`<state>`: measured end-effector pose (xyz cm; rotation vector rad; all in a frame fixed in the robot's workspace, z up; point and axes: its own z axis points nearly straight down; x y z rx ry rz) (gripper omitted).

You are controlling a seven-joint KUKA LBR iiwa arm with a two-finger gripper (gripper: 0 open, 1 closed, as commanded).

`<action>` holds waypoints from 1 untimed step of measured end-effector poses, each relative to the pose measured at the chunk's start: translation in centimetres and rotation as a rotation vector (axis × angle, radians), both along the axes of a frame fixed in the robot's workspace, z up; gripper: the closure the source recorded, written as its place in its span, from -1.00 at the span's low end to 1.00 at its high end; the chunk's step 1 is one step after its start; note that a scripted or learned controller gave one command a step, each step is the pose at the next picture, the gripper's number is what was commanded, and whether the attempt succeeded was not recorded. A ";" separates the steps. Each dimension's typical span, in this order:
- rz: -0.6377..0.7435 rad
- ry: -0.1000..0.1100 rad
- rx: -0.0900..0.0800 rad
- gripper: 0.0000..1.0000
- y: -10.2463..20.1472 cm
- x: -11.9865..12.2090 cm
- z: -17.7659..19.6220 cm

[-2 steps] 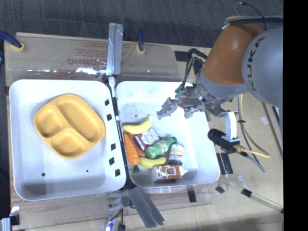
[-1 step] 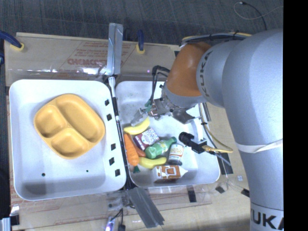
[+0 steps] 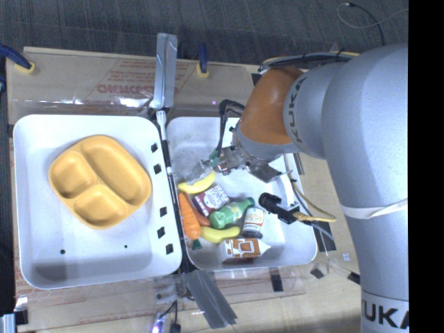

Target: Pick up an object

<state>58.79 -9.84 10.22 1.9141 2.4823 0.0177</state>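
The grey arm [image 3: 361, 151] is closest to the lens. It rises along the right side, and its orange band [image 3: 267, 113] bends down over the right bin [image 3: 182, 134]. Below the band, the gripper [image 3: 218, 161] hangs over the upper left part of that bin, just above the heap of objects. The wrist hides its tip, so I cannot tell whether it is spread or closed.

The things to pick all lie in the lower half of the right bin, crowded together:
- A banana [image 3: 198, 184] lies just below the gripper, curved and pointing toward the divider between the bins.
- A carrot [image 3: 189, 215] runs along the bin's left wall, below the banana.
- A dark red packet [image 3: 211, 198] with a pale label sits beside the carrot.
- A green bottle [image 3: 231, 214] lies on its side, touching the packet.
- A small jar [image 3: 254, 220] with an orange and white label rests to the right of the bottle.
- A yellow piece [image 3: 220, 234] lies under the bottle's end.
- An orange carton [image 3: 243, 248] lies flat near the bin's front wall.

The left bin [image 3: 28, 255] holds a yellow divided plate [image 3: 100, 180], well apart from the gripper. Both bins rest on a pale surface [image 3: 83, 75] with red print, and a blue clamp [image 3: 201, 50] sits at its far edge.
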 end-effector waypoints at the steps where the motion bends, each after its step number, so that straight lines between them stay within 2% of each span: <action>1: -0.333 -0.004 0.004 -1.00 0.2 -2.5 0.0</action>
